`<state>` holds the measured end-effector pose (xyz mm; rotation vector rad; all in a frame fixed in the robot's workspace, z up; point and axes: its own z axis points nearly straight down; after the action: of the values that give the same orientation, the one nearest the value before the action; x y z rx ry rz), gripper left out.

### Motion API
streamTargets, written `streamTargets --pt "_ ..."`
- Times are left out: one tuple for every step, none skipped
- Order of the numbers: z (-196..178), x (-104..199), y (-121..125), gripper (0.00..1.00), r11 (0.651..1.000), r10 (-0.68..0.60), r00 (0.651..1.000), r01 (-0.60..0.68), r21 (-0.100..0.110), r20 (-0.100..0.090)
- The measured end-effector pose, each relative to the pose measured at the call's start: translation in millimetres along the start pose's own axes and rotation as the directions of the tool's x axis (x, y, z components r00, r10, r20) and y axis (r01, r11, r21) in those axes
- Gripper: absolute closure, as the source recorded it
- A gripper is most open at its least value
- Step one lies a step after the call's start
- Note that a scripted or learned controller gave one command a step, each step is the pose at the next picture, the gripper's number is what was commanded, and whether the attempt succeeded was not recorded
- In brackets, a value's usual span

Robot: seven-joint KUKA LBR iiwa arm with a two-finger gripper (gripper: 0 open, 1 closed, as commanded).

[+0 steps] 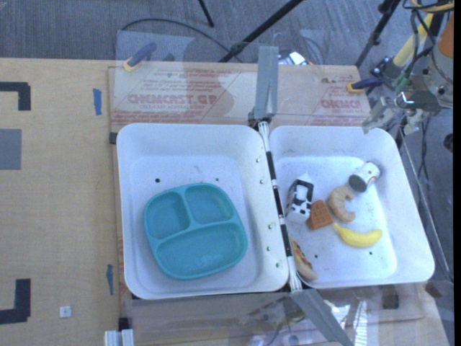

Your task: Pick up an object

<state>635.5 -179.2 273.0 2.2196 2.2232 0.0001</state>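
Camera view is showing the hand (392, 110) hovering above the right bin's (410, 265) far corner, grip unclear; the banana (358, 235) is lying below it, awaiting descent.

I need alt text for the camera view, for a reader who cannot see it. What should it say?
Two shallow white bins sit side by side: the left bin holds a teal divided plate, and the right bin holds a banana, a croissant, a toy cow and other small items. The gripper is above the right bin's far corner.
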Motion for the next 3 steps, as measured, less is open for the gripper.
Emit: streamTargets --pt "120.8 25.4 -62.8 0.0 0.989 -0.145 0.989 0.145 0.0 0.0" --pt "186.3 44.1 -133.5 0.0 0.964 -0.265 0.964 0.265 -0.005 0.001" --pt "184.9 75.1 -50.2 0.0 0.984 -0.18 0.984 0.18 -0.008 0.007"
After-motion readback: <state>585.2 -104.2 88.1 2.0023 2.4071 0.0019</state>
